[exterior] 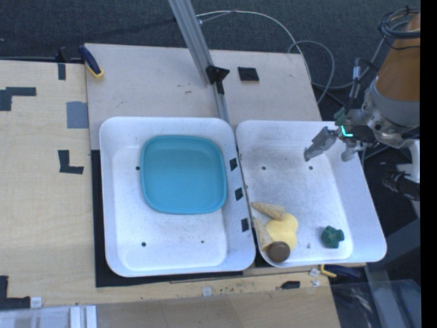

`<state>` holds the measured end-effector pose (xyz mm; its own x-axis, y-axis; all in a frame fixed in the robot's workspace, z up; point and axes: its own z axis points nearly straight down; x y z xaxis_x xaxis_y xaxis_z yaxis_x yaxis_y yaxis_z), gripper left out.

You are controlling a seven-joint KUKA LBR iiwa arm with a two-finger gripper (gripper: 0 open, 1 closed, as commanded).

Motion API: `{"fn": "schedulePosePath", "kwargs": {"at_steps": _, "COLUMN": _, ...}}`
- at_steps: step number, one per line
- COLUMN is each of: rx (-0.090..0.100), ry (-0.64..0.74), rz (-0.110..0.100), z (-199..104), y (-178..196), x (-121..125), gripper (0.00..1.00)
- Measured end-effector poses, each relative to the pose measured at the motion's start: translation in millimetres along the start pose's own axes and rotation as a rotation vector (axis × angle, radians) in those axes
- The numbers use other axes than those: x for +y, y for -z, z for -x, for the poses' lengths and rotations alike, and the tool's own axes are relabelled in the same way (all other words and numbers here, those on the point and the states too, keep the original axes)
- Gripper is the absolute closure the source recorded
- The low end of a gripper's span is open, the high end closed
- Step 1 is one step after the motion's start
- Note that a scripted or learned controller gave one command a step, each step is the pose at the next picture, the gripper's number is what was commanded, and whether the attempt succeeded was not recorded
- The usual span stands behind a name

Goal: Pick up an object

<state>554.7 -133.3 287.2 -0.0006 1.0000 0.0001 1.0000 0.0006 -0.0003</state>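
My gripper (pixel 334 149) hangs over the upper right part of the right bin (pixel 355 203), its two grey fingers (pixel 319 144) spread apart and open with nothing between them. Toward the bin's front lie a yellow toy piece with a brown end (pixel 280 236), a pale yellow cone-shaped piece (pixel 268 211) touching it, and a small dark green object (pixel 332 236). All three are well below the gripper in the view and apart from it. A square turquoise plate (pixel 183 173) lies flat in the left bin (pixel 119 203).
A slanted grey metal pole (pixel 198 39) crosses the bench behind the bins. Black clips (pixel 240 193) sit along the seam between the bins. Cables (pixel 300 46) trail at the back right. The arm (pixel 399 80) stands beyond the right bin's right rim.
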Motion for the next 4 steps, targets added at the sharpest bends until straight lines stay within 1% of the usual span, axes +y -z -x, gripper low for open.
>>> {"fn": "schedulePosePath", "kwargs": {"at_steps": 1, "rx": 0.0, "ry": 0.0, "rz": 0.0, "z": 0.0, "y": 0.0, "x": 0.0, "gripper": 0.0}}
{"fn": "schedulePosePath", "kwargs": {"at_steps": 2, "rx": 0.001, "ry": 0.001, "rz": -0.005, "z": -7.5, "y": -60.5, "x": -0.2, "gripper": 0.0}}
{"fn": "schedulePosePath", "kwargs": {"at_steps": 4, "rx": 0.001, "ry": 0.0, "rz": -0.006, "z": -15.1, "y": -185.7, "x": -1.7, "gripper": 0.0}}
